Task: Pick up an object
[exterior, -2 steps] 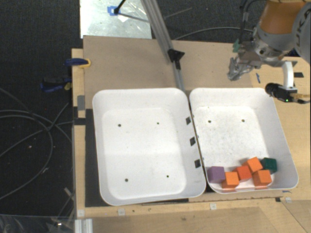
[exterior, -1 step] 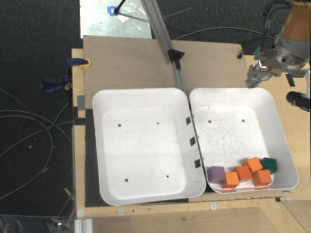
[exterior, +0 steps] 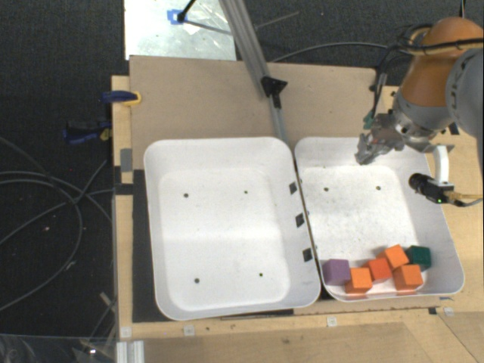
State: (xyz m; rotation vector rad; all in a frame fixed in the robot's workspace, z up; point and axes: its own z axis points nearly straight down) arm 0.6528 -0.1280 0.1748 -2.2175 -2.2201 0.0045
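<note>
Now the gripper (exterior: 365,154) is hung over the right bin's (exterior: 355,203) far edge, its grip impossible to tell; blocks (exterior: 378,269) are clustered near.

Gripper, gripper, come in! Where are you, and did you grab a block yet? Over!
Gripper over right bin's far edge, nothing held. Blocks clustered at near edge, untouched. Path between unobstructed.
</note>
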